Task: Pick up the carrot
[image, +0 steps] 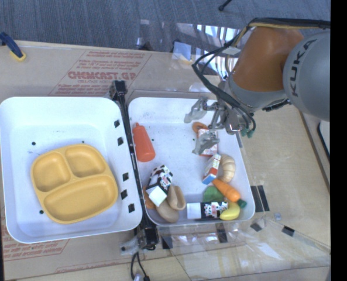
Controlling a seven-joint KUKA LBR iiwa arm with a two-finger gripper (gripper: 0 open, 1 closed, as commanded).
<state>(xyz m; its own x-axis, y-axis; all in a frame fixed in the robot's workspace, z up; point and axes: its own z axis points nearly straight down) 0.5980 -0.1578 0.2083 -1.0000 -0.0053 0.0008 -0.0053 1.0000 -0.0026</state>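
Orange carrot [227, 189] partly hidden among toys; gripper [208, 138] apart.

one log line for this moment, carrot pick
phase: approach | gripper: over right bin, upper part | carrot: lying near bin's lower right corner, not grasped | left bin: yellow tray

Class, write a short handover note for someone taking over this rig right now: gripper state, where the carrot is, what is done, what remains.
Gripper: over the upper middle of the right bin, holding nothing I can make out.
Carrot: lying in the right bin's lower right corner, among other toy food, apart from the gripper.
Left bin: holds a yellow tray.
Done: nothing yet; the carrot is not picked up.
Left: move down-right to the carrot, grasp it, lift it.
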